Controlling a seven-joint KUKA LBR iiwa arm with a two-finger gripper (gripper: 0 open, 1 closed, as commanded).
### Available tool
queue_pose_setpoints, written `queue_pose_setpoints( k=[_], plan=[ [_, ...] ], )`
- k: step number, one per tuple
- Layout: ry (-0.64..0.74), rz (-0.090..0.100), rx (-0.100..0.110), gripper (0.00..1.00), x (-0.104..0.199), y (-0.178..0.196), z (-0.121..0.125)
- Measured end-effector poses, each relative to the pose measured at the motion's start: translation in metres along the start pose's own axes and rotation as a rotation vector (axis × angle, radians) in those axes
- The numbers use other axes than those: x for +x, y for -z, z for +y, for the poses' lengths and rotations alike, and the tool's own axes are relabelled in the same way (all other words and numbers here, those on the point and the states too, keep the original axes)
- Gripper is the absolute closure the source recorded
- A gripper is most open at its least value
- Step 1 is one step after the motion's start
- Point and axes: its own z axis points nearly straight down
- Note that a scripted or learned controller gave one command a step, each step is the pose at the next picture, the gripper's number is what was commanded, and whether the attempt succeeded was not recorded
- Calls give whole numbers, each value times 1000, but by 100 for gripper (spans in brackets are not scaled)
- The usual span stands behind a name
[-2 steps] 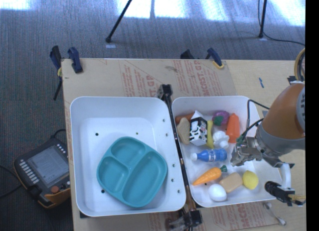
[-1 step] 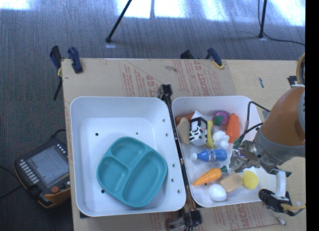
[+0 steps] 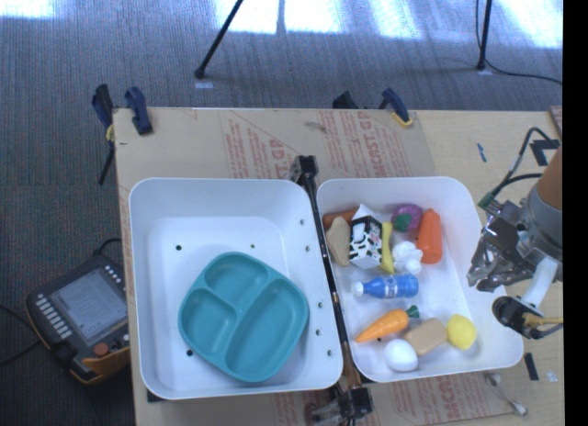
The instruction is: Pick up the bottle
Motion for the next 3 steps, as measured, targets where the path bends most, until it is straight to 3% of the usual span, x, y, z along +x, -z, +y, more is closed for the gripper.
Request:
queue_pose_setpoints(
  k=[3],
  plan=[
    [17, -8, 15, 100, 3, 24, 0]
  ],
)
